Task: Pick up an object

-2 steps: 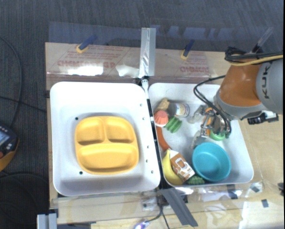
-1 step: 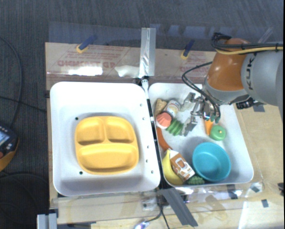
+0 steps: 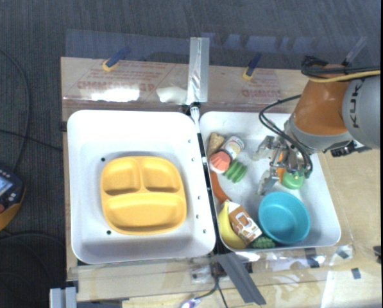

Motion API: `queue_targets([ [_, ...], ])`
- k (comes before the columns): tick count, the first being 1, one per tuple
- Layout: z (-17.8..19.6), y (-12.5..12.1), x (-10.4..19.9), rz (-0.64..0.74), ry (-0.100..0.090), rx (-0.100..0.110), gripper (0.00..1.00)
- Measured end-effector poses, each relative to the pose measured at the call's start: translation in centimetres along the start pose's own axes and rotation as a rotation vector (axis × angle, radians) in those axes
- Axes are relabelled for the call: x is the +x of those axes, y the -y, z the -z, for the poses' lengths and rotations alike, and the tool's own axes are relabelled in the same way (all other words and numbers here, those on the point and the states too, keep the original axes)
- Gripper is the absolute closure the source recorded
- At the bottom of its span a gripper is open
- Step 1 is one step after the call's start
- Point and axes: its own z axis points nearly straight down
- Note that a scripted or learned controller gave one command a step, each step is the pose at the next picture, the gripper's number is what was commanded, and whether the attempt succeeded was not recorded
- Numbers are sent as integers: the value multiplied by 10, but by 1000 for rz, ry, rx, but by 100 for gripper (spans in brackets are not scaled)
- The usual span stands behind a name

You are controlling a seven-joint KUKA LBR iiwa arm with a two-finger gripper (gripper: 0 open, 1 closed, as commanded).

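Under the gripper (image 3: 276,165), toward the far right of the right-hand bin (image 3: 329,201), sits a small green round object (image 3: 294,180) with a bit of orange (image 3: 280,170) showing just beside it; the metal fingers hang right over these pieces, but how far apart they stand, and whether anything sits between them, cannot be told from this angle. Just nearer the camera lies a teal bowl (image 3: 284,218), upright and close to the green piece. Left of the bowl, a yellow banana-like item (image 3: 224,226) lies against the bin's left wall with a small brown-and-white carton (image 3: 244,223) resting on it. Farther back in the same bin are a green ridged object (image 3: 237,171), a red-and-white round piece (image 3: 219,163) touching it, and a small pale jar (image 3: 233,146). The arm (image 3: 335,111), grey with its orange band, reaches in from the right. The left-hand bin (image 3: 82,133) holds a yellow divided tray (image 3: 143,194), lying flat near its middle.
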Motion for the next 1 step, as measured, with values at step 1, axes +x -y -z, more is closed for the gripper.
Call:
queue_targets([
  [1,-1,-1,-27,68,-2,1,0],
])
